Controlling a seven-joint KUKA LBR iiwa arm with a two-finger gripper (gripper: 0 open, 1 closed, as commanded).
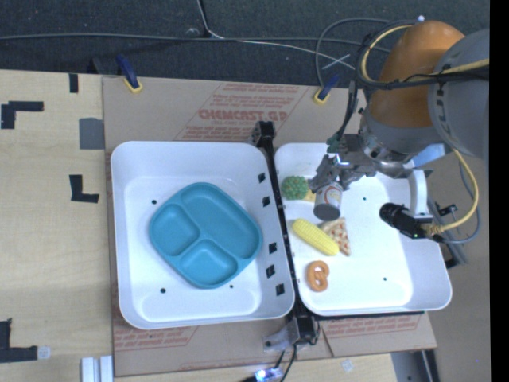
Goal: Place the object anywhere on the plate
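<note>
A blue plate [205, 234] with three compartments lies in the left bin [131, 165]. The right bin [398, 277] holds a green broccoli piece [295, 187], a yellow corn cob [315, 236], a pizza slice [339, 234] and a pretzel [318, 275]. My gripper [328, 200] hangs over the right bin's upper left part, just right of the broccoli and above the corn. A grey cylindrical part sits at its tip. I cannot make out anything held in it.
A black divider [274, 213] runs between the two bins. Cables [413, 221] and a black fitting trail from the arm over the right bin's right half. Both bins rest on a cardboard sheet [231, 110] clamped at its far edge.
</note>
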